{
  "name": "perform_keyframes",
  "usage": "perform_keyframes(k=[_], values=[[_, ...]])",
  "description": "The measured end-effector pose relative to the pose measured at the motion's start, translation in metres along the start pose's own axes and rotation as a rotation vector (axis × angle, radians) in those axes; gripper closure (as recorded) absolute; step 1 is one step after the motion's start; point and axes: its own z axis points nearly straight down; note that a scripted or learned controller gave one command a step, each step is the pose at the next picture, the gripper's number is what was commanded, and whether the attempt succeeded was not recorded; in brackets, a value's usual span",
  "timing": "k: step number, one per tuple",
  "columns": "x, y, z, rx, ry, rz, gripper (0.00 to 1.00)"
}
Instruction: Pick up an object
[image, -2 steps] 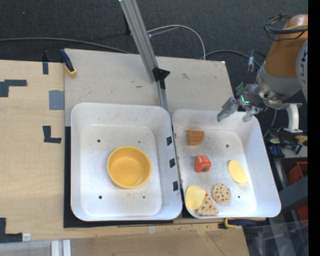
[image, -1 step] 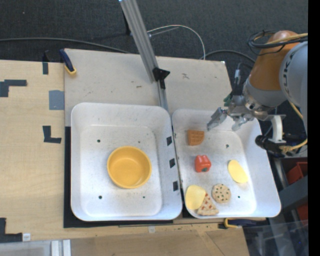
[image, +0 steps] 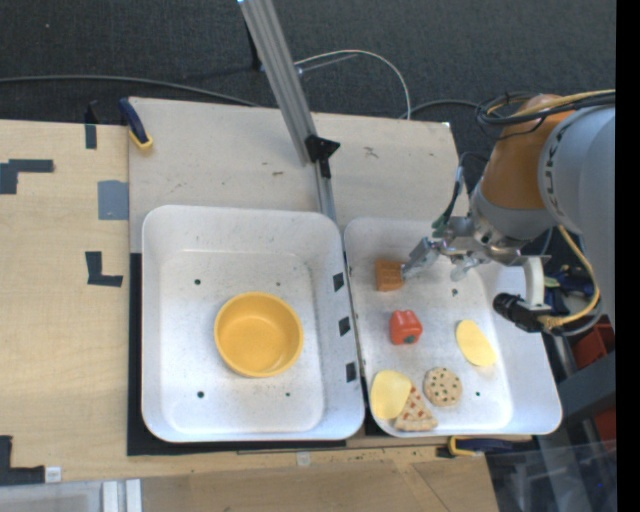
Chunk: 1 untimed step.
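Fingers (image: 418, 258) of the gripper (image: 432, 254) stand slightly apart with nothing between them, one tip just beside the brown block (image: 389, 275) in the right bin (image: 520, 410). Nearby lie a red pepper (image: 404, 327), cookie (image: 441, 386) and pizza slice (image: 415, 413). A yellow bowl (image: 258, 334) sits in the left bin (image: 170, 240).

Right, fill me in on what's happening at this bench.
A grey robot arm with an orange band reaches in over the right white bin, its gripper low beside a small brown block. Nothing shows between its fingers. That bin also holds a red pepper-like toy, two yellow oval pieces, a round cookie and a pizza slice toy. A yellow bowl sits in the left white bin.
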Motion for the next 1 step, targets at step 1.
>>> perform_keyframes(k=[1], values=[[0.0005,0.0037,0.0453,-0.013,0.002,0.001,0.0]])
